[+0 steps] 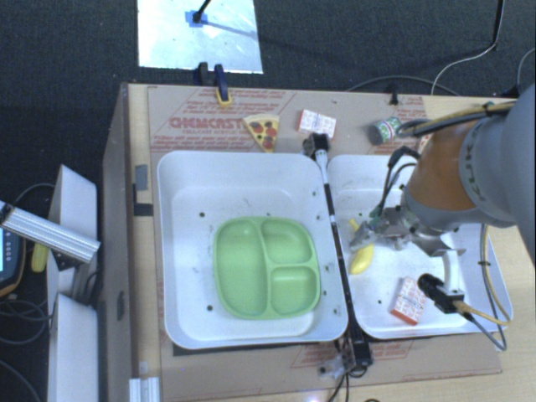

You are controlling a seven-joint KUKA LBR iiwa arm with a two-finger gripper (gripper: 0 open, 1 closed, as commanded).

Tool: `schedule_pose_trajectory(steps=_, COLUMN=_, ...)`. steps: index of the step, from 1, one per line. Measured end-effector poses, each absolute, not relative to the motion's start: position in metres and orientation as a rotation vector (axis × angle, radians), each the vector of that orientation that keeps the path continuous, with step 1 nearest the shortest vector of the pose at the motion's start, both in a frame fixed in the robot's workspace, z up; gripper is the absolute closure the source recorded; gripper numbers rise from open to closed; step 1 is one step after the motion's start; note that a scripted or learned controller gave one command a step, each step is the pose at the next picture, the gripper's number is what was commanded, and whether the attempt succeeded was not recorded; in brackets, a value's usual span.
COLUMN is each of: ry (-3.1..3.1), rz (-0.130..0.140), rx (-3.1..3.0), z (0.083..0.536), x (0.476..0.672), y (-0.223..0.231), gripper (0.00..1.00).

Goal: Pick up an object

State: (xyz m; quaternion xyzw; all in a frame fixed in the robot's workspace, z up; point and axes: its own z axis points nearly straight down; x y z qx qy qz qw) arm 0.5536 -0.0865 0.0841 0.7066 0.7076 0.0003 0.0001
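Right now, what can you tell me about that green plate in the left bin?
The green plate looks like smooth pale-green plastic, rounded at its corners and split into three compartments: one large, two smaller. It lies flat and upright on the floor of the left bin, toward the near right side. Nothing sits in it, and the gripper is apart from it.

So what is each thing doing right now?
Green plate: lying flat in the left bin.
Yellow thing: lying in the right bin, under the gripper.
Little red box: lying flat in the right bin.
Pizza slice: lying outside the bins.
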Motion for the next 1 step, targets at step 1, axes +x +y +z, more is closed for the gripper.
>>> schedule_pose_trajectory(steps=1, ry=2.224, rz=0.003, rx=2.218, z=0.0945, x=0.5543, y=-0.0862, gripper=1.00)
